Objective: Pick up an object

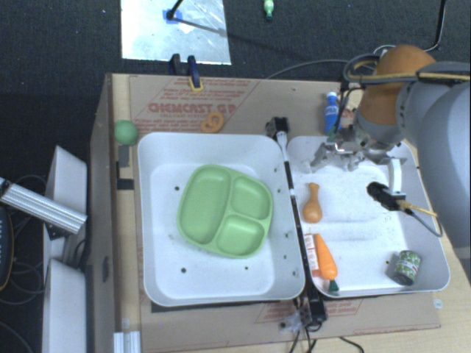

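Green ball (126, 132) at bench's left edge, near left bin. Pretzel (212, 121) on cardboard behind bins. Foil sheet (175, 19) & small green bottle (268, 5) on dark floor.

Arm: grey, entered from the right edge, its bulky links crossing the upper right corner.
Wrist band: orange, sat above the wrist, facing up and left.
Claw (340, 155): metallic, hung low at the arm's left end, pointing down.
Claw load: nothing visible between its tips.
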Action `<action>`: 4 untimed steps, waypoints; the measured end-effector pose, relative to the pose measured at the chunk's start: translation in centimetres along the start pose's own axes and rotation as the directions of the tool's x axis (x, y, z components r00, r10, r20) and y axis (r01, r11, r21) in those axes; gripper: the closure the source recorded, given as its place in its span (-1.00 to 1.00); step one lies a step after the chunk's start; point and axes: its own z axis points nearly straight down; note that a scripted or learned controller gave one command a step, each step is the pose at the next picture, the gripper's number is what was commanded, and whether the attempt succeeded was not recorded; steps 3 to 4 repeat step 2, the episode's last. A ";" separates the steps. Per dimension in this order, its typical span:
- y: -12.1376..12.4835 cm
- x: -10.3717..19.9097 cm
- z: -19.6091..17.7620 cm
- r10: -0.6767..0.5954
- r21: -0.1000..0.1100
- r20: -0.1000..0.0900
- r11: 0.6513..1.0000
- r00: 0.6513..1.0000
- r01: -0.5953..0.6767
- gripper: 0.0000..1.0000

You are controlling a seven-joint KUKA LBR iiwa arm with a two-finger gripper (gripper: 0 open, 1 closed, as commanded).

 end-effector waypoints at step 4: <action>0.0 1.2 0.0 -0.001 0.001 -0.001 1.000 1.000 0.001 -1.00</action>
